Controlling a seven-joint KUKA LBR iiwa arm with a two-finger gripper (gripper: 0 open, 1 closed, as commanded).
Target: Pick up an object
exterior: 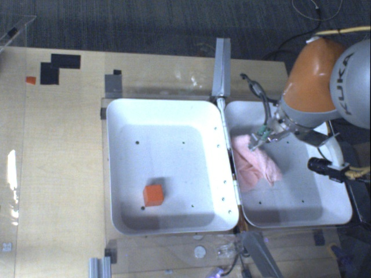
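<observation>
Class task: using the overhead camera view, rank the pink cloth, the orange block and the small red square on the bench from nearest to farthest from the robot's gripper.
1. Pink cloth: right bin, right by the gripper.
2. Orange block: left bin, near its front.
3. Small red square: bench top, far left corner.

arm reaches in from right over right bin | gripper low at pink cloth's far end, touching or just above | cloth crumpled against bin's left wall | left bin: orange block near-left of centre | worktop tan
</observation>
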